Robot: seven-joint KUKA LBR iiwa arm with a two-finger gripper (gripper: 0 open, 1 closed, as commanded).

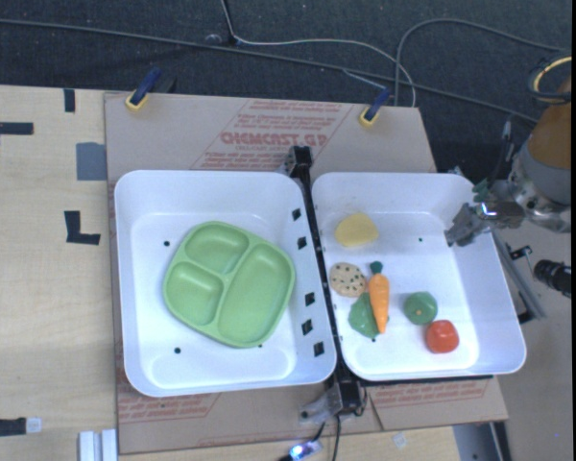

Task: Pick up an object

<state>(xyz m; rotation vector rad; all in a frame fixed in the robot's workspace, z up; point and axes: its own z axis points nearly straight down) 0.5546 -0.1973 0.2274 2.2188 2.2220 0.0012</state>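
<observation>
Grey gripper — over right bin's rim.

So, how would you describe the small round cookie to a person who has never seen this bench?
Find the right white bin, the one holding the toy food, beside the bin with the green divided plate. Along its left wall, just below the pale yellow lump, lies the flat tan cookie with dark specks. The orange carrot lies just right of it; the cookie alone is flat, round and speckled.

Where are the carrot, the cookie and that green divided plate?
carrot [378, 299], camera view, middle of its orange body.
cookie [347, 279], camera view, centre of its speckled face.
green divided plate [257, 291], camera view, floor of its largest compartment.
</observation>
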